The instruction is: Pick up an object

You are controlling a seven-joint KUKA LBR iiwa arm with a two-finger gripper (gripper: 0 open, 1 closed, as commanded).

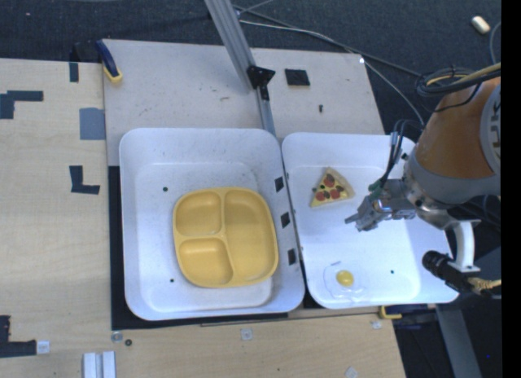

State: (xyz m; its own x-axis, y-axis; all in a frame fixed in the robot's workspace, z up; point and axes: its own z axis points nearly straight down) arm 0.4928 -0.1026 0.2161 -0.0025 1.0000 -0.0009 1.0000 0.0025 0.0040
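Fried egg below claw, pizza slice beside.

Robotics lab, taped bench, 2 bins, cables

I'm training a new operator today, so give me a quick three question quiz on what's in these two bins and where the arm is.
1. True or false: the yellow tray lies in the left bin.
2. Which toy lies nearest the gripper? A) pizza slice B) fried egg
3. Fill in: the yellow tray has ___ compartments.

Key: 1 true; 2 A; 3 three.
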